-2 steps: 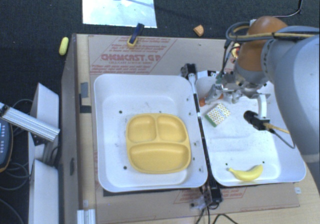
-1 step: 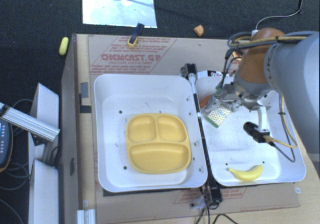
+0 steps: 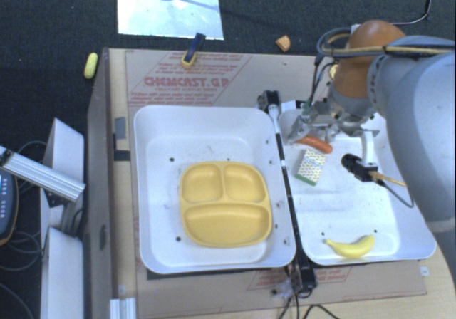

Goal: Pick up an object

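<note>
Dark carpet surrounds a bench (image 3: 192,72) bearing 2 white bins (image 3: 160,136); jaws' state: cannot tell.

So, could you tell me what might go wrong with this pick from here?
The gripper is low over the orange carrot, which lies near the right bin's far corner, so the fingers could hit the wall or the divider. The carrot is thin and rounded and may roll out of a grasp. The patterned box sits just beside it and could get nudged or caught as well.
</note>
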{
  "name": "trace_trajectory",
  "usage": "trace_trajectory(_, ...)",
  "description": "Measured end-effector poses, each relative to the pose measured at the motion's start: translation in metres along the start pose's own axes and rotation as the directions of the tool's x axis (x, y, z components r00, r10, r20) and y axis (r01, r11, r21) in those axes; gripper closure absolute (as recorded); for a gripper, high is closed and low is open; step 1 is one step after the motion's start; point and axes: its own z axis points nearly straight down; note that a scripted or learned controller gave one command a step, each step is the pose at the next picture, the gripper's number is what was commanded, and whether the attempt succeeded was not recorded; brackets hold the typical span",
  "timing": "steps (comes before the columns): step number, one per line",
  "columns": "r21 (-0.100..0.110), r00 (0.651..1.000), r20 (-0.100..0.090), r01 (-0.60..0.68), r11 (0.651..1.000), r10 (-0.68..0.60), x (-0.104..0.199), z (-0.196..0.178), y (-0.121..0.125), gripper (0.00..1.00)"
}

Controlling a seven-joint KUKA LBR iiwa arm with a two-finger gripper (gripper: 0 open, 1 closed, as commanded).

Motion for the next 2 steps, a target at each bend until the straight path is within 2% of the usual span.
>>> trace_trajectory(1, -0.004, 1.0, 0.001, 0.004, 1.0, -0.004, 0.0, -0.011, 0.001, 1.0)
trace_trajectory(2, -0.004, 1.0, -0.001, 0.001, 1.0, -0.001, 0.023, -0.101, -0.038, 1.0)
